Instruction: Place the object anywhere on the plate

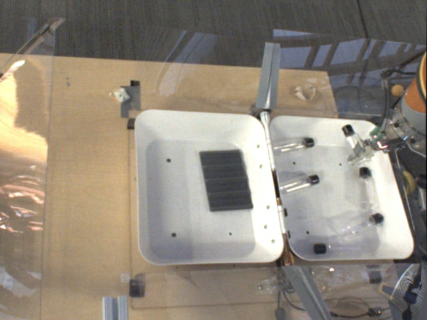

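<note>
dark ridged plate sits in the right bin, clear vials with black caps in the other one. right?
Not quite: the camera view shows the dark ridged plate in the left bin. The clear vials with black caps are in the right bin.

Dark plate (226, 180) in left bin (153, 199); clear tubes (299, 182) in right bin (393, 245).

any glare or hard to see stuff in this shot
Camera view: strong glare on the clear sheet at the left of the bench; the clear vials in the right bin nearly vanish against the white, mostly their black caps showing; the dark plate in the left bin reads sharply.
</note>
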You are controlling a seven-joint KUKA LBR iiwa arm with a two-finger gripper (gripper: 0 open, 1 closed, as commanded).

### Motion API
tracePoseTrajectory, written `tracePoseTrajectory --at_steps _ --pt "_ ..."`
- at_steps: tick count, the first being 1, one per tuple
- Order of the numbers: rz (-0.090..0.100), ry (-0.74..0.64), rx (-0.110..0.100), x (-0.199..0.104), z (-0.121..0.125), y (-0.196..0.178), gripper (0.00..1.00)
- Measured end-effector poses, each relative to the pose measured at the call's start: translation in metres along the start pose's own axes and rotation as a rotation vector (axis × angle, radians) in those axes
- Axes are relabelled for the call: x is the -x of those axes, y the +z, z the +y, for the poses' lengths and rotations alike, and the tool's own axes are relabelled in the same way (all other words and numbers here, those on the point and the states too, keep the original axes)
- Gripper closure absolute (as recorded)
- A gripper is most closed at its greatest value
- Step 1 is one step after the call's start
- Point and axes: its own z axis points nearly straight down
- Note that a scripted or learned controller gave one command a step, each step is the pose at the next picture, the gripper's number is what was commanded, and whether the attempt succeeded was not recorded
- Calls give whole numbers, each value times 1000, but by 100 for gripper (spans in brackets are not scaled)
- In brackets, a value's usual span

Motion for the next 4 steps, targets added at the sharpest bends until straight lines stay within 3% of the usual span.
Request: tracePoseTrajectory --at_steps 1,2,3,4 --pt "0 -244 -2 7 76 12 100" --pt "0 -526 1 -71 104 -7 100" --pt "2 -374 0 -129 94 -4 100" --pt "3 -312 -1 -211 65 7 100"
